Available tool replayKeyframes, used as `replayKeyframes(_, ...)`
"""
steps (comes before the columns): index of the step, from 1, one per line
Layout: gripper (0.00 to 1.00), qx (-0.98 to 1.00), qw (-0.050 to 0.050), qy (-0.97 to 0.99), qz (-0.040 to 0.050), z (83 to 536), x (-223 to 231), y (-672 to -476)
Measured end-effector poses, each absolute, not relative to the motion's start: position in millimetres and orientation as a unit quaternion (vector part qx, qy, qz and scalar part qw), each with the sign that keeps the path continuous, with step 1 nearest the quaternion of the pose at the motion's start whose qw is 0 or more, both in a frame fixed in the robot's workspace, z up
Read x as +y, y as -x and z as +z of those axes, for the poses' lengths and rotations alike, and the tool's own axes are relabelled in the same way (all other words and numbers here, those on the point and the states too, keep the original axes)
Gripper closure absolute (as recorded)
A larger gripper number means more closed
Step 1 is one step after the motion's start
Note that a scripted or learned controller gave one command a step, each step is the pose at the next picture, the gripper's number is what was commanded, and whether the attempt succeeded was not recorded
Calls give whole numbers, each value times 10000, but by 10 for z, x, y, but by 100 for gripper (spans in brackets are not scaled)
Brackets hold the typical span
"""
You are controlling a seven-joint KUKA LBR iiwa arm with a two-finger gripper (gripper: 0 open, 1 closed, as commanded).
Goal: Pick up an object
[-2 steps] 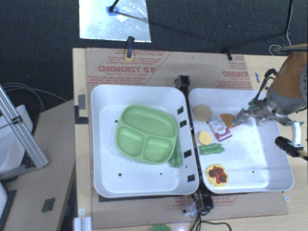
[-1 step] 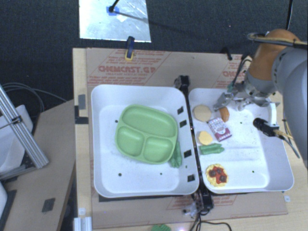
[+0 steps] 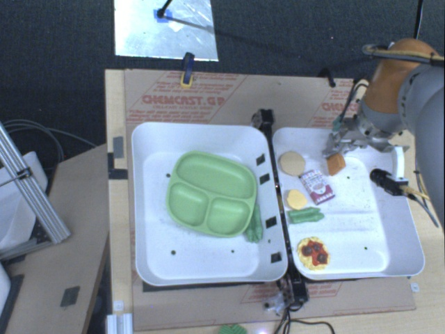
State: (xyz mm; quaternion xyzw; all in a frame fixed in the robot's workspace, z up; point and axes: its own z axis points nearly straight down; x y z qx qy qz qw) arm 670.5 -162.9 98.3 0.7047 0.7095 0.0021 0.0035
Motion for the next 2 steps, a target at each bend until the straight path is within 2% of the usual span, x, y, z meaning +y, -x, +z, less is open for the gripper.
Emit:
replayKeyframes(1,100,7092,2,-7050,1,880,-1156,-6323)
replayKeyframes(2,100,7109,13,-7033,31,1905,-411,-5986)
